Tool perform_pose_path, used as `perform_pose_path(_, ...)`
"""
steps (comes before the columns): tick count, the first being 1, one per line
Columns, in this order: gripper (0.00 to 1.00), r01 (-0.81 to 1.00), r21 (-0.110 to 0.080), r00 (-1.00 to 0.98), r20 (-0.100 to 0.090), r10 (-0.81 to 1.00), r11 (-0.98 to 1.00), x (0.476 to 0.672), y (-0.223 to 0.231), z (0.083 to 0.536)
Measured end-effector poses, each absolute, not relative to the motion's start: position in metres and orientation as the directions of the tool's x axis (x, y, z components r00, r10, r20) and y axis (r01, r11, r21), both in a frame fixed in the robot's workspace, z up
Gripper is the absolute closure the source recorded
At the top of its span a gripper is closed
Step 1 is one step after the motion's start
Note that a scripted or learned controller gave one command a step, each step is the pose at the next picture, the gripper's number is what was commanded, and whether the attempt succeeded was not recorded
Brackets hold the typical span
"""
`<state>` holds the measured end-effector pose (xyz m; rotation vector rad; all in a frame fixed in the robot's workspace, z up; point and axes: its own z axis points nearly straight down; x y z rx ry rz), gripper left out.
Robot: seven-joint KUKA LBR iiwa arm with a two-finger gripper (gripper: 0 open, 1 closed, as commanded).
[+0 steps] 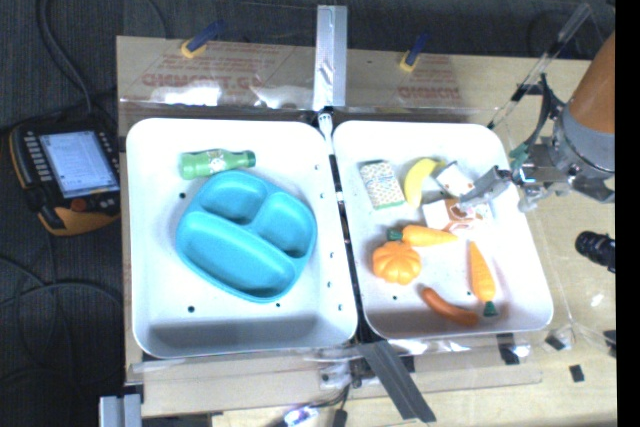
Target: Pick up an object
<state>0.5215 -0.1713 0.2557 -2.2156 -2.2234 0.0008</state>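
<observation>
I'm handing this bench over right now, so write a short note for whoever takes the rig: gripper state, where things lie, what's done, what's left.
Gripper: over the upper right part of the right bin, low among the items; nothing visibly between its fingers.
Right bin: banana, patterned packet, white carton, small pumpkin, two carrots, sausage.
Left bin: blue divided tray and green bottle lying beside it.
Done: arm has reached into the right bin.
Left: grasp one object and lift it; no pick confirmed yet.
</observation>
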Motion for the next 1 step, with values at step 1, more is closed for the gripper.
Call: perform_pose_path(1, 0.0, 1.0, -0.004, -0.007, 0.003, 1.0, 0.007, 0.483, -0.1868, 0.1075)
